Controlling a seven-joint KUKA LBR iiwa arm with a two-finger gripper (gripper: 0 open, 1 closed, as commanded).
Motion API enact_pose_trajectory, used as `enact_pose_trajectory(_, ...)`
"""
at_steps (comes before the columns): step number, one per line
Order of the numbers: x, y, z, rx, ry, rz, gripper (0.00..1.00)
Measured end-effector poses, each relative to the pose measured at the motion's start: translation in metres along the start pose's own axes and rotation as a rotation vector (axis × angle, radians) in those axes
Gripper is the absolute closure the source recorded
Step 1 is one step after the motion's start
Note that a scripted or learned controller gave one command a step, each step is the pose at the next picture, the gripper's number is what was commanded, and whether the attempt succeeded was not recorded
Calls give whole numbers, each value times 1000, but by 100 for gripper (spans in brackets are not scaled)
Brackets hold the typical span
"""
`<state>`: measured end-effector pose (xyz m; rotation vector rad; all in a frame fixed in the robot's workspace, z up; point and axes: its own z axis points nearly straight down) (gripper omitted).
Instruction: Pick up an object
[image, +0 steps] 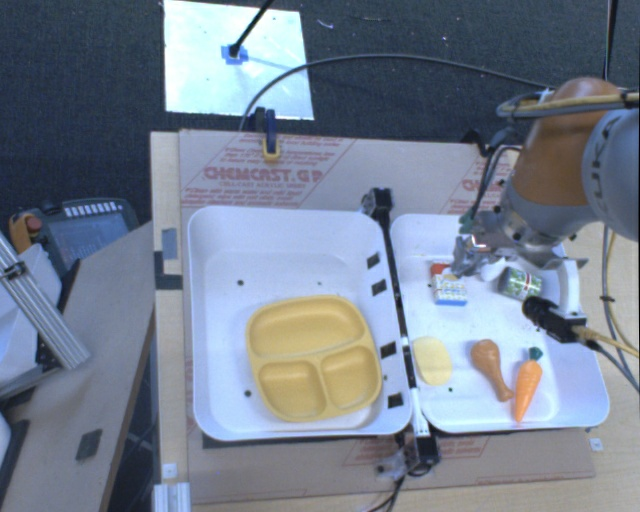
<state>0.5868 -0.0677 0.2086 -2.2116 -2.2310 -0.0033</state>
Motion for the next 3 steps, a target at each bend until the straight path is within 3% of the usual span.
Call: enact_pose_trajectory(3, 158, -20, -5, -1, 0, -1, 100)
